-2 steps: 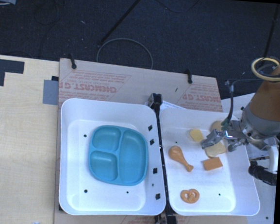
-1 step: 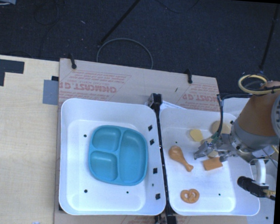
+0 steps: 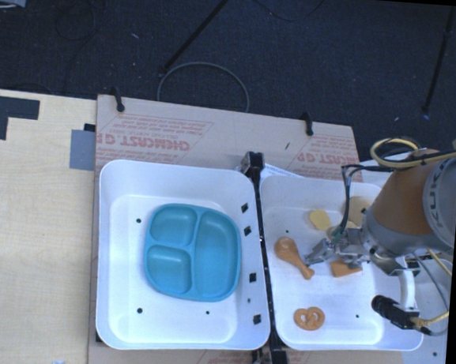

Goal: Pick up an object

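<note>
A pretzel (image 3: pixel 309 317) is seen lying nearest, below the gripper (image 3: pixel 322 253) — untouched. The gripper is set low in the right bin (image 3: pixel 361 333), fingers spread, nothing held between them; a drumstick (image 3: pixel 293 256) lies just beside it, an orange piece (image 3: pixel 345 267) on its other side. Beyond, a yellow piece (image 3: pixel 320 219) rests. No object is lifted yet — closing and raising remain.

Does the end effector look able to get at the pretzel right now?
Probably yes. The pretzel lies alone on the right bin's floor, apart from the drumstick, and the end effector is already over that bin.
</note>
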You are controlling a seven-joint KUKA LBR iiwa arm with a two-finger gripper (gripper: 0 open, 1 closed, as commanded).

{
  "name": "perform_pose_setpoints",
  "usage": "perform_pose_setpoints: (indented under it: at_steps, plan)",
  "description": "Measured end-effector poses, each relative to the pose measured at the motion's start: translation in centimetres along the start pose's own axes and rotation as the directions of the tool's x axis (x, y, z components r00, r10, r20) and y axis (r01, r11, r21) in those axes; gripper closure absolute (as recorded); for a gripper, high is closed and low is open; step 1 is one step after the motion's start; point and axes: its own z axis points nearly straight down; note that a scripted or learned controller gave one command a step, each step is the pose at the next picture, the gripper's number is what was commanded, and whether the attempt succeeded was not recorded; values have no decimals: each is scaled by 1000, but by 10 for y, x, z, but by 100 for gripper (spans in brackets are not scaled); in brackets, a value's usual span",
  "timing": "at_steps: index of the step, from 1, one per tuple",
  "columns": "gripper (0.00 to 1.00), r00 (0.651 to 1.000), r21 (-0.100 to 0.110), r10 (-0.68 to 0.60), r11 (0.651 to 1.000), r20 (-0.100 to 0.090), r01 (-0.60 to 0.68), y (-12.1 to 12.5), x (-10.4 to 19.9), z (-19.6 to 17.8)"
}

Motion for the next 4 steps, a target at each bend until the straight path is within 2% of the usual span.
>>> perform_pose_setpoints:
  at_steps: [1, 3, 4]
  plan:
    - [100, 1000, -7, 4, 1000, 4, -4, 2, -3, -15]
    - [100, 1000, 0, -3, 1000, -3, 3, 23, -3, -126]
    - [100, 1000, 2, -2, 1000, -4, 2, 23, -4, -147]
